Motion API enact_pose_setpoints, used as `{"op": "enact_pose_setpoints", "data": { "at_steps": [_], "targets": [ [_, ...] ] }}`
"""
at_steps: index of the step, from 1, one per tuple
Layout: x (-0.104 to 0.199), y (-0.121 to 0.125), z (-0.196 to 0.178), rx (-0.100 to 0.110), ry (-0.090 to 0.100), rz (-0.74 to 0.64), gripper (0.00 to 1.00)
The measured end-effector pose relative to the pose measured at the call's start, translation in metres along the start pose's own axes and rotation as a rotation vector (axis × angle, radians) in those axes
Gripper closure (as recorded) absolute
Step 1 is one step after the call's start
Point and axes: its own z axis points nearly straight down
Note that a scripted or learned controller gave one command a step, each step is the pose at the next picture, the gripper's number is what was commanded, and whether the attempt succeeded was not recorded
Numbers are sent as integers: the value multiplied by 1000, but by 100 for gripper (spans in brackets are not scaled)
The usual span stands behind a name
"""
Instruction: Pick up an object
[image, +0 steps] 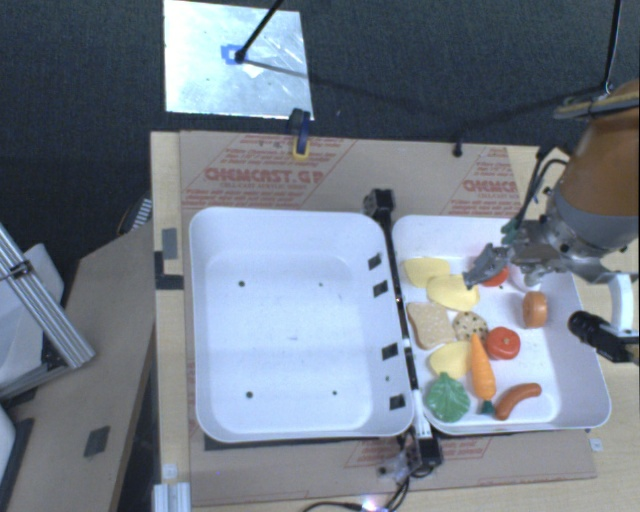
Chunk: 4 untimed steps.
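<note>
The right bin (598, 392) holds several toy foods. Among them are two yellow pieces (427, 270) (452, 293), a bread slice (430, 324), a cookie (468, 325), a tomato (503, 343), a carrot (482, 368), a sausage (517, 400), a green leafy piece (447, 397) and an orange-brown piece (535, 309). My gripper (486, 268) hangs low over the bin's upper middle, just above the yellow pieces. A small red thing (496, 279) peeks out beside its tip. Whether anything is gripped is hidden.
The left bin (290, 216) lies beside the right one, with black clips (380, 262) along the shared rim. A black camera-like part (598, 336) juts in at the right. A clamp (299, 135) sits at the bench's far edge, and a metal frame (40, 310) stands at the left.
</note>
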Motion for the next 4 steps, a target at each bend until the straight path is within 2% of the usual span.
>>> {"op": "enact_pose_setpoints", "data": {
  "at_steps": [1,2,3,4],
  "targets": [
    [-42,26,81,5,-1,4,0],
    [-37,71,181,0,0,-3,0],
    [-38,73,162,-10,-2,-3,100],
    [-29,77,-270,-20,-5,-3,100]
  ]
}}
